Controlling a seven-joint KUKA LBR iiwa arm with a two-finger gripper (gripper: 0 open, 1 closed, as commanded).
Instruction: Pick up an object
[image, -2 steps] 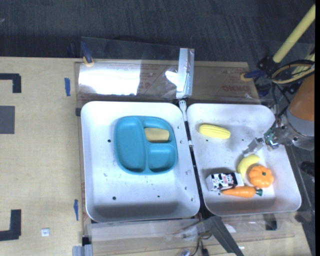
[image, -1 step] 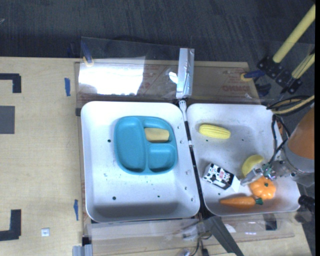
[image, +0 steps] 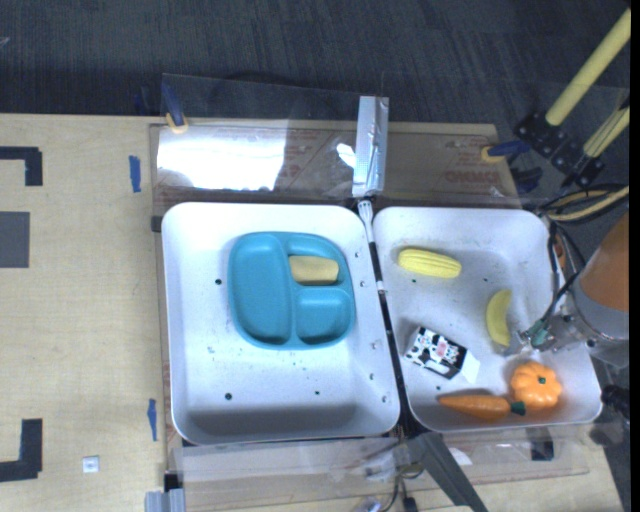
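1. Looking down at a slant, you see two shallow white bins side by side on the wooden surface (image: 80, 330): the left bin (image: 200, 400) and the right bin (image: 520, 235).
2. Your left bin holds a blue divided tray (image: 262, 300); a yellow block (image: 314, 270) lies in the tray's upper right compartment.
3. Your right bin holds five candidate objects. A yellow corn cob (image: 430, 264) lies near the upper left of the bin, roughly level across it.
4. A yellow banana (image: 499, 318) lies right of centre, running up and down the bin.
5. A small black-and-white patterned card (image: 436, 352) lies tilted, near the wall shared with the left bin.
6. An orange carrot (image: 476, 405) with a green end lies along the near wall; the green end touches or nearly touches a small orange pumpkin (image: 535, 386) in the near right corner.
7. The arm (image: 608, 285) enters at your right edge, its orange band above a grey wrist. The end effector (image: 545, 335) sits just right of the banana and just above the pumpkin. You cannot tell whether it is released or clenched, and no object is seen between its tips.
8. A clear plastic sheet (image: 250, 150) lies behind the left bin.
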